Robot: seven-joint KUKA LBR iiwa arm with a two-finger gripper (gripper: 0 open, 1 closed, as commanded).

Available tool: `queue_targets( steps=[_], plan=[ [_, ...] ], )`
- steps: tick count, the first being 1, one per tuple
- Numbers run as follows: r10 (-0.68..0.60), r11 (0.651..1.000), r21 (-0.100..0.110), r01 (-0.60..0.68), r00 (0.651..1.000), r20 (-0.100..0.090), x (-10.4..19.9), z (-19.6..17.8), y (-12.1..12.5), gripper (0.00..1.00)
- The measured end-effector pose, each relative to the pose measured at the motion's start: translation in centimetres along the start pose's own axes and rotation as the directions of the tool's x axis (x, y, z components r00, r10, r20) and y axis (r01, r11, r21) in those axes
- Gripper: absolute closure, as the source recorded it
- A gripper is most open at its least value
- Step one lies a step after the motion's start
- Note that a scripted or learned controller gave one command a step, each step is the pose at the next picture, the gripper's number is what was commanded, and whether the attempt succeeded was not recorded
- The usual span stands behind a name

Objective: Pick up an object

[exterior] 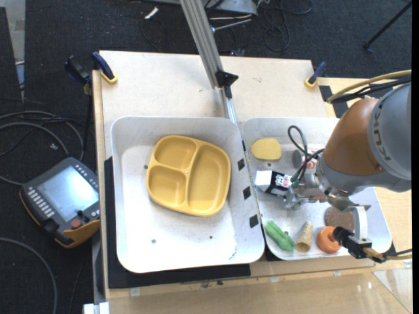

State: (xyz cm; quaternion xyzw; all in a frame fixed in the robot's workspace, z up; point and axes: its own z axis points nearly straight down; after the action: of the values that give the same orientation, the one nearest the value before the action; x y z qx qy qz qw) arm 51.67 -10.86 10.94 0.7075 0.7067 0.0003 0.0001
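Camera view: gripper (294,196) is down low inside the right bin (283,126), about mid-bin. It's a cluttered grey blob from this angle, so I can't tell if it's open or clenched, or whether anything sits in it.

All positions below are relative to the gripper, in view directions:
- white-and-black block (270,180) with a pink spot: just beside it on the left, slightly up. It's the closest object; can't tell if they touch.
- yellow rounded piece (266,149): up and left, near the bin's top end, apart from the block.
- green pod-shaped toy (279,235): below and a little left, lying slantwise on the bin floor.
- tan cone (304,236): straight below, just beside the green toy.
- orange round piece (327,239): below and right, next to the cone, partly under robot hardware.
- brown speckled disc (338,217): right and slightly below, just above the orange piece, partly covered.
- arm (366,142): comes in from the right and above, with its orange band over the bin's right side.
- left bin (131,227): well off to the left, edge to edge with the right bin.
- yellow divided plate (188,175): well to the left, flat in the left bin, three compartments up.
- bench (163,84): under both bins, with bare top showing above them.
- teach pendant (62,201): far left, on the floor off the bench.
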Motion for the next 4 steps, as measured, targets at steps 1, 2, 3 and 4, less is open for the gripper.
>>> queue_targets(
  steps=[1,2,3,4],
  plan=[
    [-0.003,1.0,-0.004,0.003,1.0,0.001,-0.3,-4.3,0.3,1.0],
    [-0.004,1.0,-0.004,0.004,1.0,0.001,0.0,-8.7,-0.1,1.0],
    [-0.004,1.0,-0.006,0.004,1.0,0.002,0.0,-14.0,0.1,1.0],
    [-0.01,1.0,0.0,0.01,1.0,-0.002,5.9,-14.6,-0.4,1.0]
  ],
)
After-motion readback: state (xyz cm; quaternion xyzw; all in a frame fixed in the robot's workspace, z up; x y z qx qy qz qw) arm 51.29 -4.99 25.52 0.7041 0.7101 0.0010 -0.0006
